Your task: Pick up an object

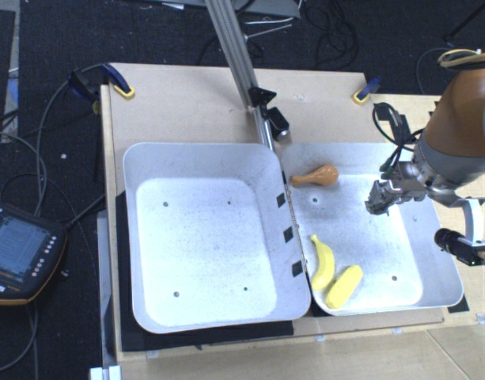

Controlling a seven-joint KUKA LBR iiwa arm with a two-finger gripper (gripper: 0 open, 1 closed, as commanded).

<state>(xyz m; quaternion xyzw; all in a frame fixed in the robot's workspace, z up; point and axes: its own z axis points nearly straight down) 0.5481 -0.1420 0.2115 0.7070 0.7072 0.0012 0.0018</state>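
The right bin (416,248) holds three objects. A brown drumstick-shaped toy (316,176) lies near its back left corner. A yellow banana (323,262) lies against the left wall near the front, and a yellow oblong piece (344,285) lies beside it to the right. My gripper (378,201) hangs over the right part of this bin, right of the drumstick and well behind the yellow pieces. It is dark and small in the camera view, and nothing shows between its tips.
The left bin (147,212) stands beside the right one, their walls overlapping in the middle. A slanted metal rail (236,46) runs from the top down to the bins' back junction. Clamps sit at the bench's back corners. A pendant (17,248) lies on the floor at left.
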